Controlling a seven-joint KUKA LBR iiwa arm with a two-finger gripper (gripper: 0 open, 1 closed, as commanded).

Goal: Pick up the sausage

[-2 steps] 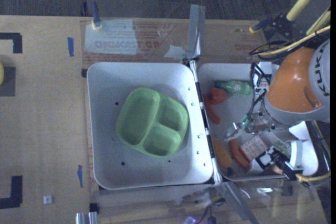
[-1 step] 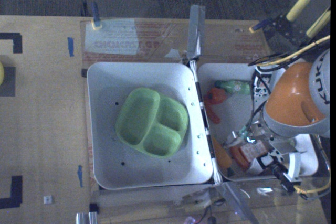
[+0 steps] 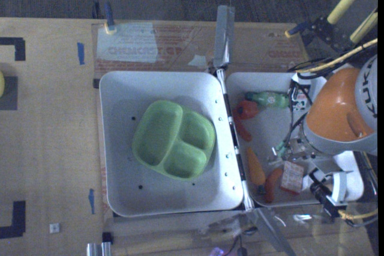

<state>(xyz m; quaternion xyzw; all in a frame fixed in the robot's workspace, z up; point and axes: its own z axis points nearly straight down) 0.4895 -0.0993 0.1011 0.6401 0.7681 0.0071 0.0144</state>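
The task is judged to be at an early stage, as nothing is seen lifted. The sausage (image 3: 273, 184), taken to be the reddish-brown piece, is seen lying on the floor of the right bin (image 3: 264, 82), just beside the orange carrot (image 3: 256, 168), on the side of the carrot toward the arm (image 3: 339, 111). The gripper (image 3: 294, 156) is found low over the bin, near the carrot and just beyond the sausage, and it is partly hidden under the wrist. Whether it is open or closed cannot be told, and no object is seen held by it. The grasp and the lift are therefore considered as still to be done.
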